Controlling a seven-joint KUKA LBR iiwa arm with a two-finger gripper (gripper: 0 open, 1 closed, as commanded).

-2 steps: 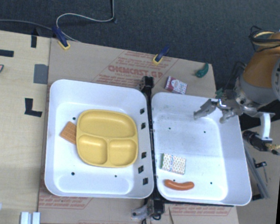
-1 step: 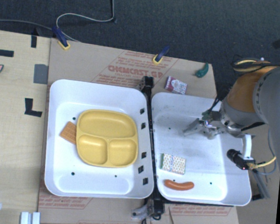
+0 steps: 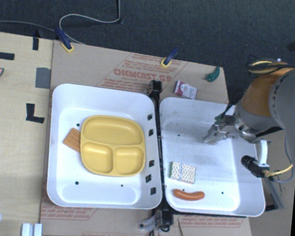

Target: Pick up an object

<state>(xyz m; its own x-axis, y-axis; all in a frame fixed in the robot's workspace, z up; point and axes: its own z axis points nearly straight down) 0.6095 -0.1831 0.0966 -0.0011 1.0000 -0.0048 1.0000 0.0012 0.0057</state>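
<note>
The right bin (image 3: 226,114) holds a small patterned packet (image 3: 182,172) and a red-orange sausage-shaped toy (image 3: 188,194) near its front. My gripper (image 3: 212,137) hangs over the bin's back right part, well behind and to the right of both items. Nothing shows between its fingers. In the left bin (image 3: 62,132) a yellow divided tray (image 3: 114,145) lies on its floor, with a brown cracker-like piece (image 3: 72,139) tucked at its left edge.
A small red-and-white packet (image 3: 185,89) lies on the cardboard behind the bins, with a green clip (image 3: 213,74) and two yellow-blue clamps (image 3: 169,60) near the back edge. The grey arm (image 3: 275,102) with its orange band reaches in from the right.
</note>
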